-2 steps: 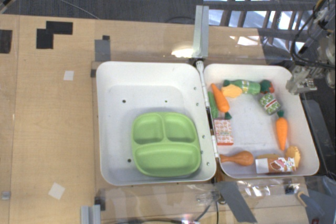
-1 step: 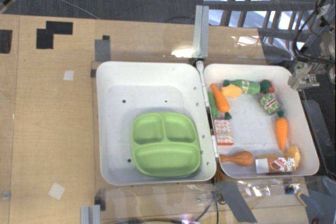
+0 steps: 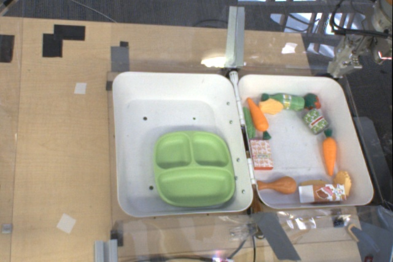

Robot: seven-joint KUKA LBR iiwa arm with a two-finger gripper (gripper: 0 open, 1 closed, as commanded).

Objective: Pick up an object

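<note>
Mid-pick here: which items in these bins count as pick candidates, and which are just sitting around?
Pick candidates, all in the right bin:
- two carrots
- green bottle
- small red-and-white carton
- drumstick-shaped brown toy
- orange carton

Just lying about:
- green divided plate in the left bin
- tape marks on the bench
- gripper, at the top right beyond the bins

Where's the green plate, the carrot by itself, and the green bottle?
green plate (image 3: pixel 194 169), camera view, on its middle divider.
lone carrot (image 3: pixel 330 155), camera view, on its orange body.
green bottle (image 3: pixel 290 101), camera view, on its middle.
</note>
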